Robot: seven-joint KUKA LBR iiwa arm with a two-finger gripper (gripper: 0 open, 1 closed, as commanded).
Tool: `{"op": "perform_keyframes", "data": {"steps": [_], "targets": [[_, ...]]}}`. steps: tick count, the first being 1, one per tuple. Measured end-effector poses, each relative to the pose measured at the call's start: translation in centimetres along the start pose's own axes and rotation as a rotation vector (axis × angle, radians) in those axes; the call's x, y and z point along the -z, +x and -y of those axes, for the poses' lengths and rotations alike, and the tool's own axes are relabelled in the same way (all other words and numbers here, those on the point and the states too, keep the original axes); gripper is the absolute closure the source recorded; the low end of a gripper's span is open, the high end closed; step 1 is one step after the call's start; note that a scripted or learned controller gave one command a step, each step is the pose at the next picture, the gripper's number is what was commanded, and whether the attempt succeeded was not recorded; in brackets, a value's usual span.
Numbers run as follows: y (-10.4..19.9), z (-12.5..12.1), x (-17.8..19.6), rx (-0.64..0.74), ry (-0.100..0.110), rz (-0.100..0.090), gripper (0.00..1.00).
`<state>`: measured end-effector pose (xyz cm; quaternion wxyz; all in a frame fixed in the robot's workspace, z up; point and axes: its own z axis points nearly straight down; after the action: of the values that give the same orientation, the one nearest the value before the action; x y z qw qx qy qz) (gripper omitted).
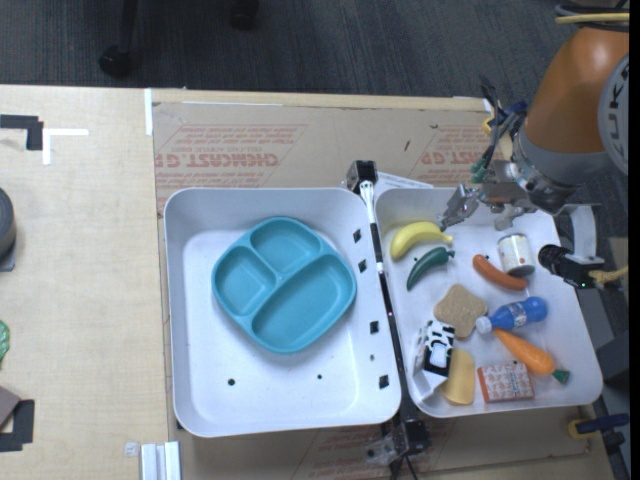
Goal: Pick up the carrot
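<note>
The carrot (524, 351) is orange with a small green tip and lies tilted at the front right of the right bin (580, 348), just below a blue bottle (516, 314). My gripper (458, 209) hangs over the back of that bin, above the yellow banana (418, 237), well away from the carrot. Nothing shows in its grasp. The grey arm with its orange band reaches in from the upper right.
The right bin also holds a green pepper (429, 264), an orange-red sausage (498, 272), a small can (515, 252), a bread slice (460, 310), a cheese wedge (460, 378), a red carton (504, 381) and a black-and-white item (436, 346). A blue divided plate (285, 284) lies in the left bin (190, 368).
</note>
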<state>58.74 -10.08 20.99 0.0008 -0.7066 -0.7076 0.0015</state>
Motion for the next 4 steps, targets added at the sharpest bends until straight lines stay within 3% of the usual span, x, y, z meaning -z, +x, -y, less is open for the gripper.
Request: {"op": "perform_keyframes", "data": {"steps": [1, 2, 3, 4], "targets": [[-1.8, 6.2, -2.1, 0.024, -0.002, 0.000, 0.00], [-4.5, 9.9, -10.6, 0.344, -0.012, 0.005, 0.00], [-6.0, 10.6, -11.6, 0.557, -0.012, 0.006, 0.00], [-4.3, 10.6, -11.7, 1.133, -0.009, 0.005, 0.00]]}}
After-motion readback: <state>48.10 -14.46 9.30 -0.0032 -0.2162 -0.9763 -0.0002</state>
